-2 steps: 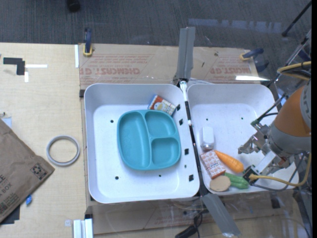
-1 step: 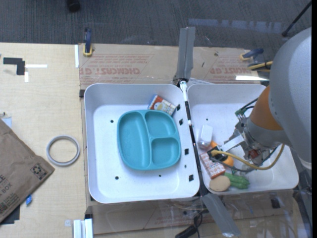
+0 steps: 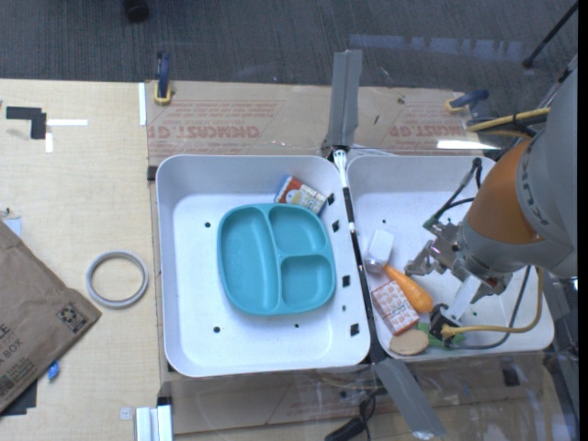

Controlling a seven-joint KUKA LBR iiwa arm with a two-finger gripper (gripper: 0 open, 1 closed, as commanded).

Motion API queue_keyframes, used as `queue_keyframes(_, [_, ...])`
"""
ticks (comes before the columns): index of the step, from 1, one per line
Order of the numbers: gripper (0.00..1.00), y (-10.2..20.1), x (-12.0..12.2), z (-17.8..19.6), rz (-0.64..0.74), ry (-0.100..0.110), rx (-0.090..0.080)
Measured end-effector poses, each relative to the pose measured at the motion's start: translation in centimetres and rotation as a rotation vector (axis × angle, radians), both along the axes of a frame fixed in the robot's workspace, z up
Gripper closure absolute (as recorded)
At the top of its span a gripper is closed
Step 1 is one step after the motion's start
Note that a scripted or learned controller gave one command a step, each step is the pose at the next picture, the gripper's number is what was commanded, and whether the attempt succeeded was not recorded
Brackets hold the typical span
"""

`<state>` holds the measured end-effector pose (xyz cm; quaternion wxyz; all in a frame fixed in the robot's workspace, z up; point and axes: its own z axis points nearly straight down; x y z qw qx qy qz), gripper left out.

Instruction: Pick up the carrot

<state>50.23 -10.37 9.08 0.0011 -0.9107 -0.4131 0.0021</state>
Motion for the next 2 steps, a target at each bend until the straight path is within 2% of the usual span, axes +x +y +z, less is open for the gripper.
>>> queue_keyframes(1, [0.0, 6.1, -2.5, 10.0, 0.055, -0.001, 0.0])
queue_keyframes(2, [0.0, 0.4, -2.6, 6.3, 0.073, 0.001, 0.0])
